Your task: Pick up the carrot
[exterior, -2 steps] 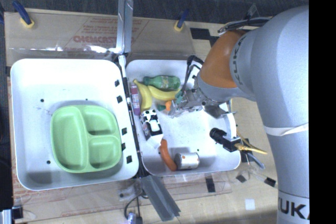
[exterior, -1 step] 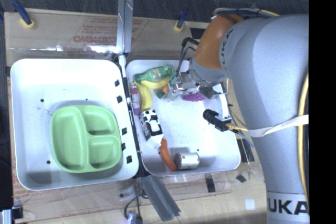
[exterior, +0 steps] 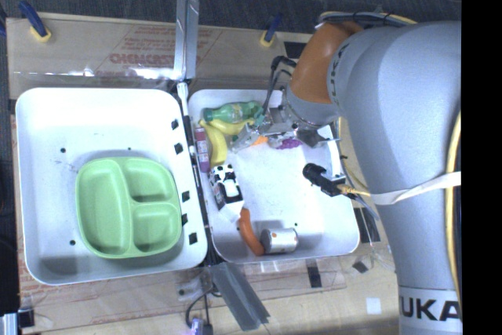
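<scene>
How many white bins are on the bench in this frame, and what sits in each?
2. The left bin holds a green divided plate. The right bin holds the carrot, a banana and other small items; the arm may hide some.

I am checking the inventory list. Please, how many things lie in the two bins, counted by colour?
Green: 2, the plate and a green item
Yellow: 1, the banana
Orange: 1, the carrot
Purple: 1, a small piece
Silver: 1, the can
Black and white: 1, a small toy
Total: 7

carrot point(exterior: 249, 232) beside can point(exterior: 278, 240), right bin point(exterior: 345, 235)
</scene>
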You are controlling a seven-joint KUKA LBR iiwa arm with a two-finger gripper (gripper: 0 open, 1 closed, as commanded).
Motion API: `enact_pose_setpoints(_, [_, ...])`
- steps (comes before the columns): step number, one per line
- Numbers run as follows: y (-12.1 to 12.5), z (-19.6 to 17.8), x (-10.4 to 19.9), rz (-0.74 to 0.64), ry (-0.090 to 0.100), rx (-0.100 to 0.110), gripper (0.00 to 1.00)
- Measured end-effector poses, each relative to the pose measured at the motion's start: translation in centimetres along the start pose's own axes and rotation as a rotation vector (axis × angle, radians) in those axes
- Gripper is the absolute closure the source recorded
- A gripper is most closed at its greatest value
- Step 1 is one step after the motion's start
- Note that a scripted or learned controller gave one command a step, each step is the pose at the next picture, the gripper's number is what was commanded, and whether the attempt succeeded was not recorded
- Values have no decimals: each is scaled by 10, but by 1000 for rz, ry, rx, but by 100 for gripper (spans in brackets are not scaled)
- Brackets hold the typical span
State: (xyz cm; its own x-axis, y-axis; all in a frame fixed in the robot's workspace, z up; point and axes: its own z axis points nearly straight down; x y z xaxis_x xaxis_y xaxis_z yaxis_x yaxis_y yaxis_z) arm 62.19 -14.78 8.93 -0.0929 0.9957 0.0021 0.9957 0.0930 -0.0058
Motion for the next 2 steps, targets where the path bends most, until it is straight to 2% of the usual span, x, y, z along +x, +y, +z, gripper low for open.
enact_pose_setpoints(1, [0,-8,1,-8,1,4,100])
enact_pose_setpoints(2, [19,-64,40,58,-1,0,100])
